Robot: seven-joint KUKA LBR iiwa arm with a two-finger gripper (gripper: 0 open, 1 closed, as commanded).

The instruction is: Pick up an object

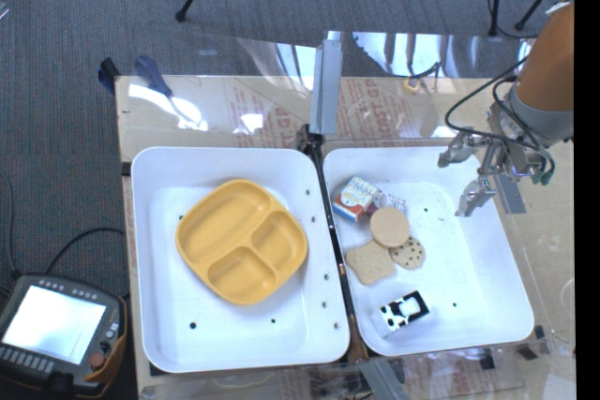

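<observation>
The gripper (478, 175) is seen poised above the far right part of the right bin (487, 295), its two fingers spread apart with nothing between them, so the step in hand is judged to be the approach, with no object yet chosen by contact. All the loose things lie to the left of the gripper and nearer the camera's lower edge: a small carton (356, 198) is nearest in height but well to the left; a round cracker (389, 227) is set just below that, touching a chocolate chip cookie (408, 253) and overlapping a slice of toast (369, 262); a black and white block (404, 311) lies farthest below, apart from the rest. The carton's long axis is seen to run slantwise, from upper right to lower left, and the block's long axis is tilted likewise, its right end raised toward the gripper. For the next move, a shift leftward and a descent over one item would be called for, with the fingers turned across its short side. A yellow divided plate (242, 241) rests in the left bin (159, 201), well away from the gripper
</observation>
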